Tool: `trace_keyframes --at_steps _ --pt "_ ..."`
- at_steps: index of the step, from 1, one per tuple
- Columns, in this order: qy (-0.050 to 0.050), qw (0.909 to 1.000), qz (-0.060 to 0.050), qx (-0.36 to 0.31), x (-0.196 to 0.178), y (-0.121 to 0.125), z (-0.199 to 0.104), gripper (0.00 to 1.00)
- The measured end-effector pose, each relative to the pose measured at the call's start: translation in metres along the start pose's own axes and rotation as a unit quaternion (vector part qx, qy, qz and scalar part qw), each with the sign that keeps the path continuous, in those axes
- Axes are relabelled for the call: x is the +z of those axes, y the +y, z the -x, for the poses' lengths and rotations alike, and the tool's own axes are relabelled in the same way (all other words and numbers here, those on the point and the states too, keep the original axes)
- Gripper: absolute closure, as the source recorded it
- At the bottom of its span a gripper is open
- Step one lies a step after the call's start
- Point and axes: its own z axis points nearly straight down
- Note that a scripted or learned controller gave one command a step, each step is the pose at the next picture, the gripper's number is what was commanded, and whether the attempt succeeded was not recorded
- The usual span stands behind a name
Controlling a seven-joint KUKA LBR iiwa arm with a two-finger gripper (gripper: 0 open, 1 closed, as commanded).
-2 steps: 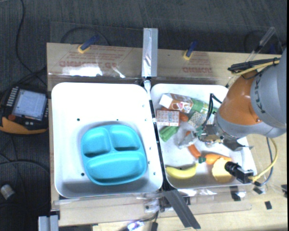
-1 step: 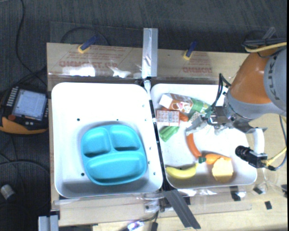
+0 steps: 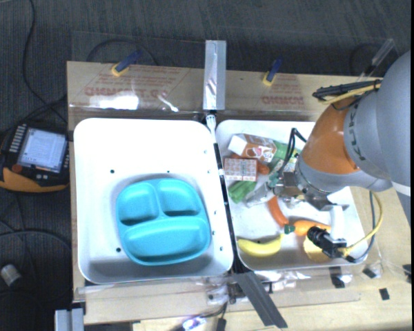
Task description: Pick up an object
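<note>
The right bin (image 3: pixel 345 205) holds a heap of toy food and packets: a yellow banana (image 3: pixel 259 246) near the front, an orange carrot (image 3: pixel 278 212), a green piece (image 3: pixel 240 190), a red-and-white boxed packet (image 3: pixel 239 167) and a brown-and-white carton (image 3: pixel 252 145) at the back. My gripper (image 3: pixel 288 187) hangs low over the middle of this heap, just above the carrot and beside the green piece. The wrist hides its fingertips, and nothing shows between them.
The left bin (image 3: pixel 96 150) holds a turquoise divided tray (image 3: pixel 164 219) lying toward its front. An orange round piece (image 3: pixel 316 248) lies at the right bin's front right. The arm's orange band and grey body cover the right bin's back right corner.
</note>
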Motion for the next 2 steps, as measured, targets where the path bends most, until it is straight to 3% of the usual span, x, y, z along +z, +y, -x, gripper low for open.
trace_keyframes --at_steps 1,2 --pt "0.001 1.0000 0.001 -0.001 -0.010 0.001 -0.002 1.00" --pt "0.001 0.9980 -0.006 -0.063 -0.143 -0.031 -0.060 1.00"
